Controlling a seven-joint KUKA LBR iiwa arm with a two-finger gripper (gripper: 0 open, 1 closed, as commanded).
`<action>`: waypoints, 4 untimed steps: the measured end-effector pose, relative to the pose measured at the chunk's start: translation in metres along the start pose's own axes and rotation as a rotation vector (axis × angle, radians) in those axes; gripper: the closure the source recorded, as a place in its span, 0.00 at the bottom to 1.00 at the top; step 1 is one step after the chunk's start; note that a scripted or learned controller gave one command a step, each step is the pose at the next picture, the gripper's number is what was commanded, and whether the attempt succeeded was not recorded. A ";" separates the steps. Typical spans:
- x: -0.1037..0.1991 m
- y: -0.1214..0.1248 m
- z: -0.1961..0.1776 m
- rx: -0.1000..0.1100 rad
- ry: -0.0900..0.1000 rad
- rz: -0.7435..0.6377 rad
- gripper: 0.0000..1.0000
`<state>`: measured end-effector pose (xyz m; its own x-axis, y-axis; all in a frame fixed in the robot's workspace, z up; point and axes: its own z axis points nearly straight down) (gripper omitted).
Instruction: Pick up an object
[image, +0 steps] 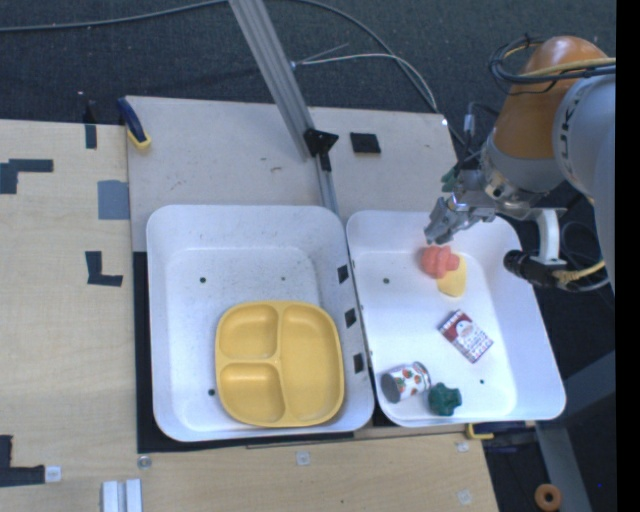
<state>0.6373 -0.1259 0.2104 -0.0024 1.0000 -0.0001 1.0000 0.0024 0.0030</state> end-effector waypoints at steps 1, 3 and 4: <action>0.001 0.001 -0.033 0.000 0.000 0.000 1.00; 0.114 -0.030 -0.039 0.006 0.001 -0.003 1.00; 0.156 -0.047 -0.027 0.007 0.000 -0.003 1.00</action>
<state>0.5901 0.0297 0.2367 -0.0051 1.0000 0.0001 1.0000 0.0051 -0.0041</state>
